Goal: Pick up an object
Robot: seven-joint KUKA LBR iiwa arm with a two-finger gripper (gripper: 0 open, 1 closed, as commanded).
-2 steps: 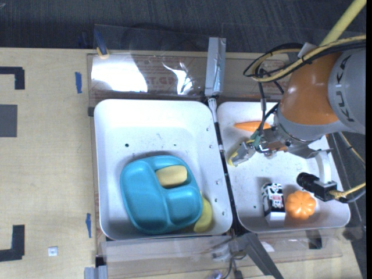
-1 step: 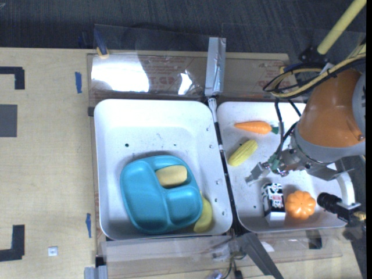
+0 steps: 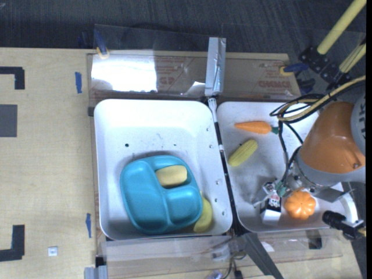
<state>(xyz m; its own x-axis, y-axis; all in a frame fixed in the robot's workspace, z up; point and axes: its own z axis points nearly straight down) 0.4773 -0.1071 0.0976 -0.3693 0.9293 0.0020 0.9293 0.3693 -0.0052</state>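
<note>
The right bin [image 3: 256, 173] holds an orange carrot [image 3: 253, 127] near its far wall, a yellow corn cob [image 3: 242, 153] below it, and a round orange fruit [image 3: 299, 206] by the near wall. My gripper [image 3: 271, 204] hangs low over the near part of this bin, just left of the orange fruit and about touching it. The orange band of the arm [image 3: 334, 141] rises above it on the right. Nothing shows clearly in the gripper's grasp.
The left bin [image 3: 116, 127] holds a blue divided plate [image 3: 157, 196] with a yellow food piece [image 3: 172, 175] on it and another yellow piece [image 3: 204, 215] at its right edge. A raised divider [image 3: 220, 156] separates the bins. Cables [image 3: 290, 112] trail near the arm.
</note>
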